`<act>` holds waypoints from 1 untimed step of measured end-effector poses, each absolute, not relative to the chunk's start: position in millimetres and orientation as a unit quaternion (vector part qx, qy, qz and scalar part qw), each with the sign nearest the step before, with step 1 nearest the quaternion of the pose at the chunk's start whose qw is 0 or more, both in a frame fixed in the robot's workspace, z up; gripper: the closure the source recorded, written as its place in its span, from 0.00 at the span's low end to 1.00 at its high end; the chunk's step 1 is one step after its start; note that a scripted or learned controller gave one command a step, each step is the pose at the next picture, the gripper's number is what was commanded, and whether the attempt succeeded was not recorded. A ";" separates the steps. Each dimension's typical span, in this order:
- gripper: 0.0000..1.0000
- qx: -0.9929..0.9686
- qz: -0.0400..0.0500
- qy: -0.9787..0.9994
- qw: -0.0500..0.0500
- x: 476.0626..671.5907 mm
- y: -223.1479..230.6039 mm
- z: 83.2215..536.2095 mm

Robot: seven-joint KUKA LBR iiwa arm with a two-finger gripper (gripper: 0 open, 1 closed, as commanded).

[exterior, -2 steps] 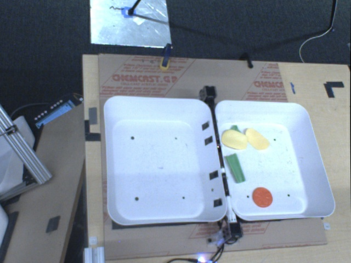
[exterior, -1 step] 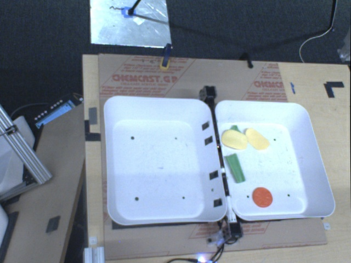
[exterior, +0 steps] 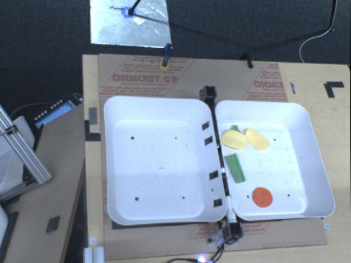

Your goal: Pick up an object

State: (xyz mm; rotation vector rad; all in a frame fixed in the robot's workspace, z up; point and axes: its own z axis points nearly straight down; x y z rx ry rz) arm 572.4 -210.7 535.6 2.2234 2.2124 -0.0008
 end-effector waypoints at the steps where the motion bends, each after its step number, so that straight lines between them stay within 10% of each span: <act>1: 1.00 0.707 -0.003 0.707 -0.006 517.5 -174.0 408.5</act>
